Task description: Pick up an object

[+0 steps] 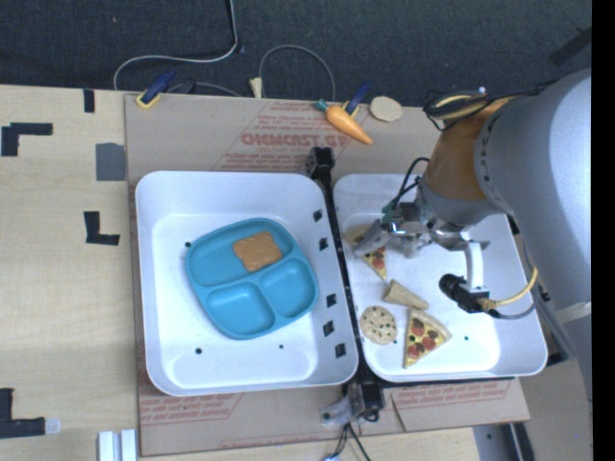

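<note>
My gripper (396, 230) reaches down into the upper left part of the right bin (509, 353), below the grey arm with its orange band (459, 157). Just left of it and under it lie a tan piece (362, 239) and a small pizza slice (376, 261). Further toward the front of that bin lie a tan wedge (404, 297), a chocolate-chip cookie (378, 324) and a larger pizza slice (425, 337). The wrist body hides whatever sits directly beneath the gripper.
The left bin (163, 353) holds a blue divided plate (231, 305) with a brown toast-like piece (258, 251) in its upper compartment. A toy carrot (348, 124) and a pale round disc (386, 109) rest on the cardboard behind the bins. Cables trail at the back.
</note>
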You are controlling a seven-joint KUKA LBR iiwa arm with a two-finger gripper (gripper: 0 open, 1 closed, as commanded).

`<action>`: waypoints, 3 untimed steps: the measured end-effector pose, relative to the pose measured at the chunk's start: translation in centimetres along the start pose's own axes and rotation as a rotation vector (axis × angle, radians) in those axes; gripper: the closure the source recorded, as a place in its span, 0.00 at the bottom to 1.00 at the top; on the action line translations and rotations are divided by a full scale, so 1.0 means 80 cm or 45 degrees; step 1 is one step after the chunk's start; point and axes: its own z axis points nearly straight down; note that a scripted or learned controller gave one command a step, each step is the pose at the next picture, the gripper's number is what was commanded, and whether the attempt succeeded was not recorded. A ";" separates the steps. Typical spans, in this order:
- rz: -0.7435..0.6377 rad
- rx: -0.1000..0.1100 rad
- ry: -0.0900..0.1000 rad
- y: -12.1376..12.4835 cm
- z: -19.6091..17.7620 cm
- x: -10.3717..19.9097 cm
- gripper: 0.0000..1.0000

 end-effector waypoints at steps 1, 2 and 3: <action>0.003 -0.003 -0.001 -0.002 -0.014 -0.001 1.00; 0.002 -0.002 -0.001 -0.002 -0.013 -0.001 0.00; 0.003 0.006 0.000 0.019 0.001 0.014 0.00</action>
